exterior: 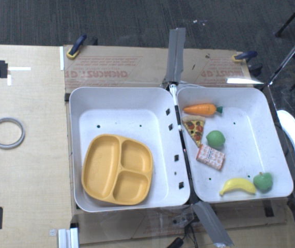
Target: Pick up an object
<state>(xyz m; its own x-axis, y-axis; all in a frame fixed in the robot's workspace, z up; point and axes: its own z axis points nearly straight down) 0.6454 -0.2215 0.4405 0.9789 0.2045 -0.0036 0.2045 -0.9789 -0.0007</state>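
Candidates all sit in the right bin (271, 138): carrot (201, 109) at the top, long axis roughly left-right, green stem end pointing right. Below it a pizza slice (194, 128), a lime (215, 139), a red-white box (210, 157); banana (237, 186) and green apple (263, 182) near the front-right corner, just beside each other. Left bin (80, 154) holds a yellow divided plate (117, 169). Claw state: cannot tell. Arm comes from the right, so my guess is apple or banana are the nearest picks.

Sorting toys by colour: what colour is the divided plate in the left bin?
Yellow plate, camera view.
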